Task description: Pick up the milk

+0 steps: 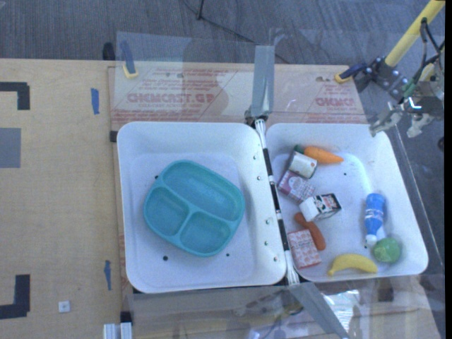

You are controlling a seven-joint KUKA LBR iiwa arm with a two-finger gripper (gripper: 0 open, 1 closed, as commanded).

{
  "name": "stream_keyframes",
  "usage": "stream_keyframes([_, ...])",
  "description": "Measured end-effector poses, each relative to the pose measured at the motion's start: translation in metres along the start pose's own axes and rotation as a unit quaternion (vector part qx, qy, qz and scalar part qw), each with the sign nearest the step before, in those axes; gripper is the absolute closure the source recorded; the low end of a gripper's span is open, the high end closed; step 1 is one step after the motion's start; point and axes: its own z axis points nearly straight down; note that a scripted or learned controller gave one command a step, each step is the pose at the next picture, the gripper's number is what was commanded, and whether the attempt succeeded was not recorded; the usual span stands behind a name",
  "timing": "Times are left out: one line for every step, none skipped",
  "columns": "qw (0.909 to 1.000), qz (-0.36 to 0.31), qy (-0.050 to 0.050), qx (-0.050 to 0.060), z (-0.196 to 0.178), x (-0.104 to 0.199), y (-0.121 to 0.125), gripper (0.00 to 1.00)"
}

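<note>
The milk (319,206) is a small white carton with black patches. It lies on its side near the middle of the right bin (409,189). A pink carton (296,186) lies just to its upper left and a brown sausage (311,232) just below it. My gripper (393,117) hangs over the far right corner of that bin, well away from the milk, with nothing visibly in it.
The right bin also holds a carrot (323,155), a small can (303,164), a pink box (304,248), a banana (352,263), a blue bottle (374,215) and a green ball (387,250). A teal divided plate (194,207) lies in the left bin (134,147).
</note>
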Motion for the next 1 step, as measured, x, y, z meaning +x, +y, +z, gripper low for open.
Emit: stream_keyframes([0.9973,-0.074,-0.001,-0.002,-0.0505,-0.0033,-0.0321,0.0])
